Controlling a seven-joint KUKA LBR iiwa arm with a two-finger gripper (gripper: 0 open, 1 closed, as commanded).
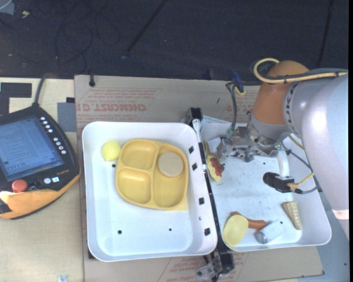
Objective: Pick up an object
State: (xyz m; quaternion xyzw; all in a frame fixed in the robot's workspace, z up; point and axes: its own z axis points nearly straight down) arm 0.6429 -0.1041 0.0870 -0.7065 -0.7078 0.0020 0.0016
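Note:
My gripper [236, 149] hangs over the upper left part of the right bin [320, 231], below the orange wrist band. Just left of and below it, against the bin's left wall, lies a small red and yellow item [215, 168]; I see nothing held in the gripper. Along the bin's front edge lie a yellow round piece [235, 230], a small orange stick [257, 222], a grey-white object [272, 232] and a tan cone [293, 215].
The left bin [100, 228] holds a yellow divided plate [142, 184] with a beige disc [170, 164] in one compartment, and a yellow ball [110, 151] beside it. A teach pendant [23, 157] lies on the bench at far left.

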